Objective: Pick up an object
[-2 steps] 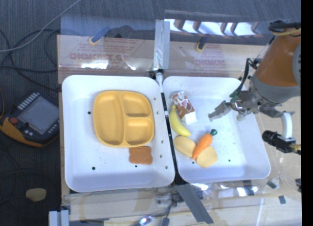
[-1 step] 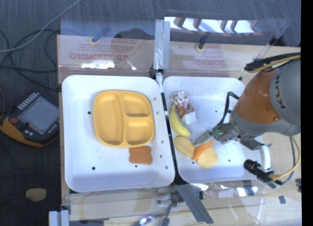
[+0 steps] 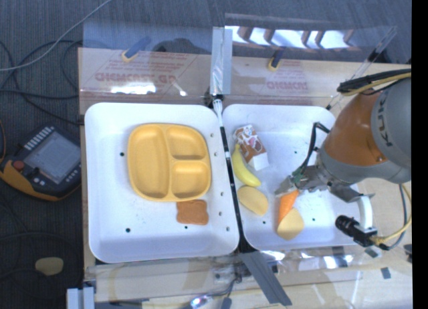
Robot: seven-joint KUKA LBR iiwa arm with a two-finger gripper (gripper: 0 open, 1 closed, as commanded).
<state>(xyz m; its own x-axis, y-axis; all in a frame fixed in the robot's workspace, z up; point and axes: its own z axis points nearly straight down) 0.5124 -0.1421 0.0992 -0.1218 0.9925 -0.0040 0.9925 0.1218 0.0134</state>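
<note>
In the right bin (image 3: 294, 117) lie a yellow banana (image 3: 244, 169), a brown-and-white snack packet (image 3: 251, 145), a pale yellow potato-like piece (image 3: 253, 200), an orange carrot (image 3: 287, 202) and a yellow rounded piece (image 3: 290, 226) just below the carrot. My gripper (image 3: 300, 182) is low in this bin, right at the carrot's upper end. The arm's grey and orange body (image 3: 364, 142) covers the bin's right side.
The left bin (image 3: 107, 167) holds a yellow divided plate (image 3: 169, 162) and a brown toast-like slice (image 3: 192, 213) at its lower edge. A ridge (image 3: 226, 167) separates the bins. A teach pendant (image 3: 41, 162) lies on the floor at left.
</note>
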